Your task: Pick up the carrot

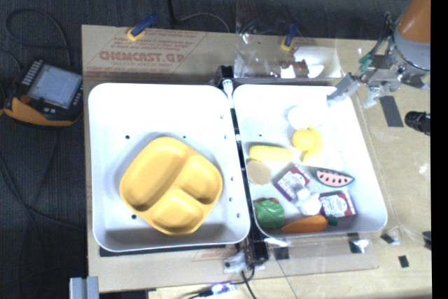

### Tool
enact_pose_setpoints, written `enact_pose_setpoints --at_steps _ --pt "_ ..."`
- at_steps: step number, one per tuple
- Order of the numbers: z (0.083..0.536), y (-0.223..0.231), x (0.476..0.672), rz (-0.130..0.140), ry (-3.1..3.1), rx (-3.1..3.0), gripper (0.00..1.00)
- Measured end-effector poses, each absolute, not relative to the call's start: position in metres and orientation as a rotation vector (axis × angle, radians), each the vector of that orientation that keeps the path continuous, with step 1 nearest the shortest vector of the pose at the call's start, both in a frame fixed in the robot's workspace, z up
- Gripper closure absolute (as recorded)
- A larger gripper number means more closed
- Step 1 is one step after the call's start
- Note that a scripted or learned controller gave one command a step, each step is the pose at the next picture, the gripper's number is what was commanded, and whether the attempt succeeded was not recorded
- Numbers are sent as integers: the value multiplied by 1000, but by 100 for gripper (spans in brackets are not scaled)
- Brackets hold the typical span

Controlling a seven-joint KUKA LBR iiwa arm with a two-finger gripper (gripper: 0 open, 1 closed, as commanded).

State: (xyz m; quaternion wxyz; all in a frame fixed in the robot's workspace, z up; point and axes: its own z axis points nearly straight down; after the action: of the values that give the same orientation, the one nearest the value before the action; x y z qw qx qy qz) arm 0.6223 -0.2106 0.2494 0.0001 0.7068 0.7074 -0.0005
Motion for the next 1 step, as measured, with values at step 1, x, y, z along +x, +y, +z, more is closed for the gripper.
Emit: enact_pose_setpoints --at_steps 1 --pt "107 -193 571 -4 2165 2281 0"
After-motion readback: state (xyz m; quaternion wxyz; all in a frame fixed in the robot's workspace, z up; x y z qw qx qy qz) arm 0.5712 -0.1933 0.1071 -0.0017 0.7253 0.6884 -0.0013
